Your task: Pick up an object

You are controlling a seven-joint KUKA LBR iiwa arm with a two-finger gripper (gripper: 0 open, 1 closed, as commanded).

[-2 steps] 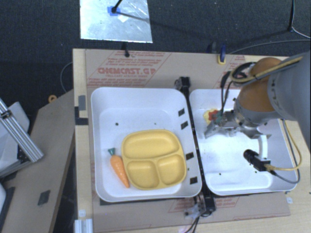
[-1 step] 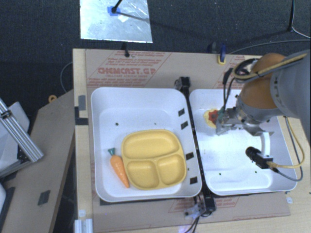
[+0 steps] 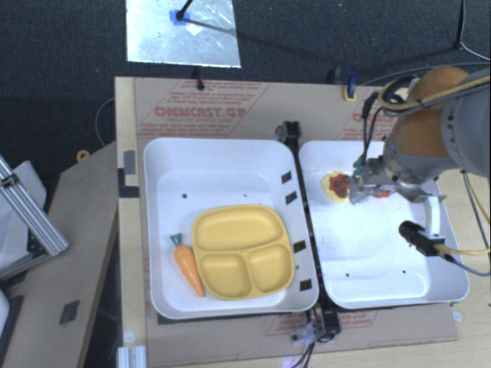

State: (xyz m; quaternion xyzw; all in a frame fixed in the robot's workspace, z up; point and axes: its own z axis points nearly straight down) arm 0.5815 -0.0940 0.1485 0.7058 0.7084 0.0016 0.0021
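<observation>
Gripper (image 3: 359, 190) sat low in right bin (image 3: 383, 282), just beside a small red-and-yellow toy (image 3: 335, 185) near the back wall. Fingers' state: could not tell. Left bin (image 3: 222, 156) held yellow tray (image 3: 242, 250) and carrot (image 3: 187, 267), well apart from the reach.

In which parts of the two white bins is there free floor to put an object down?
The right bin has bare floor across its near half, below the gripper and the small red and yellow object. The left bin is free along its far strip, above the yellow divided tray. Its near half is crowded by the tray and the toy carrot.
</observation>
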